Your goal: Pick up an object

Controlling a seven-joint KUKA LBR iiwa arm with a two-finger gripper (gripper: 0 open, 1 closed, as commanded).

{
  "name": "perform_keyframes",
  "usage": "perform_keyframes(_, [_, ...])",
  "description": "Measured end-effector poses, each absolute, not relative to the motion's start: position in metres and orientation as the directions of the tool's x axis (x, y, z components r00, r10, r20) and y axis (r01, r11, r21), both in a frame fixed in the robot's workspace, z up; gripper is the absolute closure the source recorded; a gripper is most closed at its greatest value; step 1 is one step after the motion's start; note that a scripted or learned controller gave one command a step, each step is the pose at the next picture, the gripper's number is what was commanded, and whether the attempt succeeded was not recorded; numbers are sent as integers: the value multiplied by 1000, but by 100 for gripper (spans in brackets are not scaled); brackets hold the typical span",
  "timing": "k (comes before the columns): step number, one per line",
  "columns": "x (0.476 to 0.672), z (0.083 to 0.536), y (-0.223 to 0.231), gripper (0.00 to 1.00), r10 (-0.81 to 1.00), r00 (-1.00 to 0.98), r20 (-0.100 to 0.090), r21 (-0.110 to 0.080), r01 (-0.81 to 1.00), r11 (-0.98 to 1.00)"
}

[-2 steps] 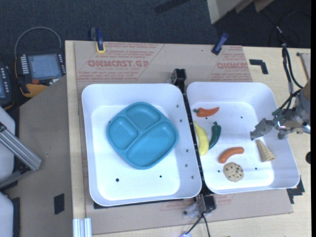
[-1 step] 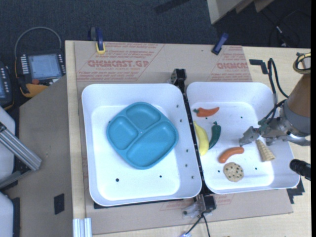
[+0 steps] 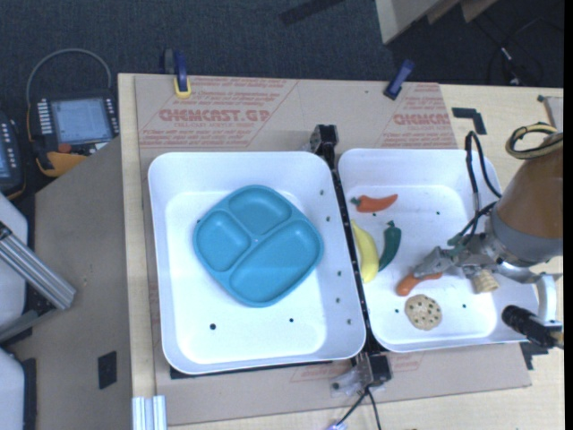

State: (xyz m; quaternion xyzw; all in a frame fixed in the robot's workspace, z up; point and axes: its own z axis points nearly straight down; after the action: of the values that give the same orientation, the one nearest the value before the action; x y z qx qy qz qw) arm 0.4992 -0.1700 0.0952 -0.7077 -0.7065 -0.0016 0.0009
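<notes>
At the near edge of the right bin [image 3: 448, 334], about six o'clock in it, a round cookie [image 3: 423, 311] lies flat and untouched. Just beyond it, the claw [image 3: 439, 264] sits low at the bin's centre, reaching in from three o'clock under the grey arm [image 3: 528, 213]; its tip is right at an orange carrot-like piece [image 3: 417, 281], apparently touching it, but whether the claw is apart or together I cannot tell, and nothing shows gripped in it. A small tan piece [image 3: 484, 281] lies just beside the wrist. Towards nine o'clock, a banana [image 3: 363, 251] lies along the bin's left wall with a green pepper [image 3: 389, 244] against it, and a red-orange pepper [image 3: 373, 202] rests near twelve o'clock. The left bin [image 3: 179, 330] holds a blue divided plate [image 3: 258, 244]. The step in hand looks like the descent onto the carrot, the likely target. Next, the claw needs to straddle the slim piece squarely, close firmly, then lift straight up; a glancing contact could roll it aside.
</notes>
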Motion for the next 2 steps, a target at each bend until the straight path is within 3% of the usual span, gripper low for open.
perform_keyframes(1, [502,110,-170,100,1000,0,0,11,1000,0])
perform_keyframes(2, [495,158,-176,100,1000,0,-1,1,1000,0])
